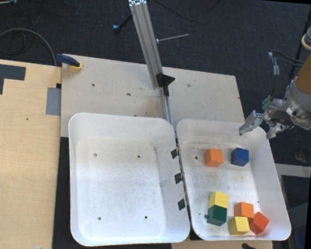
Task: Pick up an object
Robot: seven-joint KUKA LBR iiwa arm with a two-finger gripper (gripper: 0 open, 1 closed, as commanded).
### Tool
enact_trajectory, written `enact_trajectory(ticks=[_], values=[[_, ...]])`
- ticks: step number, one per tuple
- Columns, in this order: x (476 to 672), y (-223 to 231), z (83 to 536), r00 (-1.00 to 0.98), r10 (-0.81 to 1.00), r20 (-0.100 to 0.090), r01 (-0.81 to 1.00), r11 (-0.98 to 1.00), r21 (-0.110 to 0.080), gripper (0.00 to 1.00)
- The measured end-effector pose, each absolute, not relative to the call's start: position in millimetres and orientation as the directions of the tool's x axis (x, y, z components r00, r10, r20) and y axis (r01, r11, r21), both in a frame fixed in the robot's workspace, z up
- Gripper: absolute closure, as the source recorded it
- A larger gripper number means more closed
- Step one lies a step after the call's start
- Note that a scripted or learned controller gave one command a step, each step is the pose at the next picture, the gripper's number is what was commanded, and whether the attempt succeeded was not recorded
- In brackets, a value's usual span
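Observation:
The right bin (198,132) holds several small blocks. An orange cube (214,157) and a blue cube (240,157) sit side by side near its middle. Toward the front lie a yellow block (219,199) touching a green block (217,215), and beside them an orange block (243,209), a yellow block (239,225) and a red-orange block (259,222). My gripper (261,126) hangs over the bin's back right corner, above and right of the blue cube, its fingers spread open with nothing between them.
The left bin (82,141) lies beside the right one, with black clips (178,177) along the shared rim. A slanted aluminium rail (150,44) rises behind the bins. A blue and yellow clamp (68,61) sits at the bench's back left.

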State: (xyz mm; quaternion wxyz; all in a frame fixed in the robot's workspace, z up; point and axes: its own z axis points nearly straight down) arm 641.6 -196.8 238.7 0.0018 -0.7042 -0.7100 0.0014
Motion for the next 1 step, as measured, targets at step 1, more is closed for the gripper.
enact_trajectory(ticks=[1], values=[[666.6,-183.6,99.5,-0.004,1.000,0.003,1.000,0.004,-0.010,0.00]])
